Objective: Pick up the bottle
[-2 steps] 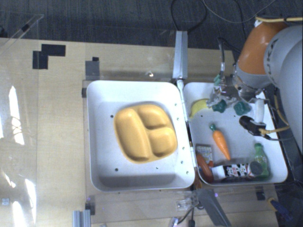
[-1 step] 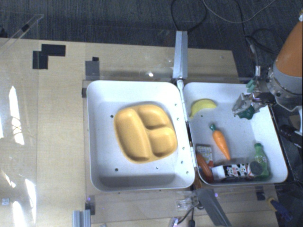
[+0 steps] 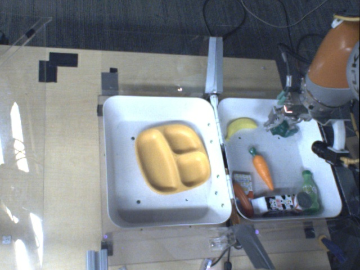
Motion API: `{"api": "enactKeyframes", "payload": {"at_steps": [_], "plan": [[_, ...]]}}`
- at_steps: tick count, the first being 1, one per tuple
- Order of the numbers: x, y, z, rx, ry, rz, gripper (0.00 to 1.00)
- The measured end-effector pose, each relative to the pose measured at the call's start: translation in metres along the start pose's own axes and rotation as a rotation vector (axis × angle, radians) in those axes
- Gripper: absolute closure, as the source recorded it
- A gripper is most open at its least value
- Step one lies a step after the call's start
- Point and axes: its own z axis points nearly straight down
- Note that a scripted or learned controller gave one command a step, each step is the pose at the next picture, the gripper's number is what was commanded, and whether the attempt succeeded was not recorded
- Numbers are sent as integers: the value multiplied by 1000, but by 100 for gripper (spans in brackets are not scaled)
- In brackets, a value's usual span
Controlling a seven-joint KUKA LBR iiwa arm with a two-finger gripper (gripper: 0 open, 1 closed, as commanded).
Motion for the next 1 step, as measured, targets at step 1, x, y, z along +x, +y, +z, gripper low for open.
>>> {"api": "enactKeyframes", "payload": {"at_steps": [1], "plan": [[19,-18,-98,-3,0,378,100]]}}
